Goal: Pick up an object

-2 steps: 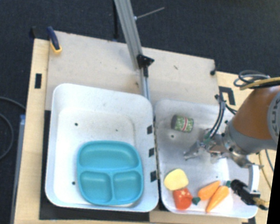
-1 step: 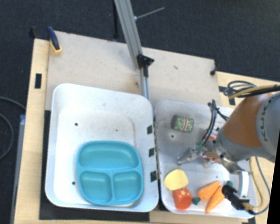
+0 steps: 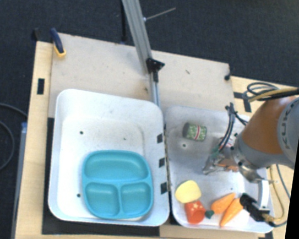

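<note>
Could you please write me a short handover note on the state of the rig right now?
Gripper: low over the right white bin, at mid-bin; nothing visibly held, and I cannot tell its state.
Right bin: a small green-labelled can lying on its side near the far end; a yellow lemon-shaped toy, a red pepper-like toy and two orange toy carrots clustered at the near end.
Left white bin: a turquoise three-compartment plastic tray.
Done: nothing lifted yet.
Left: grasp and lift one object.
</note>
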Robot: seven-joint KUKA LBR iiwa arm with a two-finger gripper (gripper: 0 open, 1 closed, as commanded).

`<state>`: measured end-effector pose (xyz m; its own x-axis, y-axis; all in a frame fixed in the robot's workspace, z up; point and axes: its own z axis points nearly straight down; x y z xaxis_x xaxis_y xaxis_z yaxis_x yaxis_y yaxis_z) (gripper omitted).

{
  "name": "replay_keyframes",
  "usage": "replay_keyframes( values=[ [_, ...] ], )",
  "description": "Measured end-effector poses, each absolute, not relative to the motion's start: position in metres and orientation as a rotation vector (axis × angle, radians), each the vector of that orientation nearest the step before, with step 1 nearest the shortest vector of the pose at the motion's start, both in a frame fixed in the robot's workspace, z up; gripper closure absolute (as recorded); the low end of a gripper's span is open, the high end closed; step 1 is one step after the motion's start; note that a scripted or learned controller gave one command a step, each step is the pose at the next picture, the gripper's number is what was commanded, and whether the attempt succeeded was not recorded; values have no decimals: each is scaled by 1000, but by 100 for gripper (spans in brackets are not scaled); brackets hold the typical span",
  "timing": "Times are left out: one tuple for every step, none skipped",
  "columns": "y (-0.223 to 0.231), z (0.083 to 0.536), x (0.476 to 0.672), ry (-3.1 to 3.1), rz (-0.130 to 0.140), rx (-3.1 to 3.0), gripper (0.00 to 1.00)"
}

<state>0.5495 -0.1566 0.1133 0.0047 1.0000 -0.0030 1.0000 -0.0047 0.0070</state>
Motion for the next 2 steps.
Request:
replay_keyframes(
  values=[
    [-149,164,557,2221,6,2213,100],
    [-149,208,561,2221,6,2213,100]
  ],
)
